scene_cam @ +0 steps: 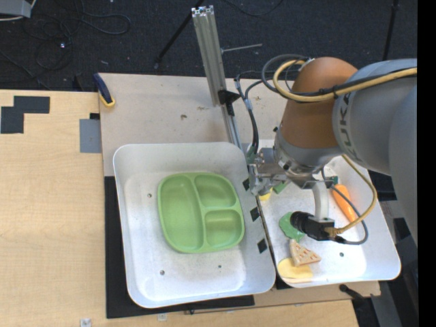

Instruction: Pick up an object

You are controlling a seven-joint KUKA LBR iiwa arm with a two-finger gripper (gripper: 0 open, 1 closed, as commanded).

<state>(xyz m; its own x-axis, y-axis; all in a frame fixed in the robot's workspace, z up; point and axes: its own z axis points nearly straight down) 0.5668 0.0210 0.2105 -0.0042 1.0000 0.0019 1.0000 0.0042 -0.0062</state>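
The arm hangs over the right bin (381,264), its gripper (267,186) low at the bin's upper left corner; I cannot tell its state. Objects lie lower: a wedge (304,254), a carrot (343,201). It should centre over 1 before descending.

A green tray (201,212) lies mid-bin in the left bin (136,264). At twelve o'clock stands an aluminium post (210,53).

No readable text; dark lettering on grey arm (381,121) cropped, illegible.
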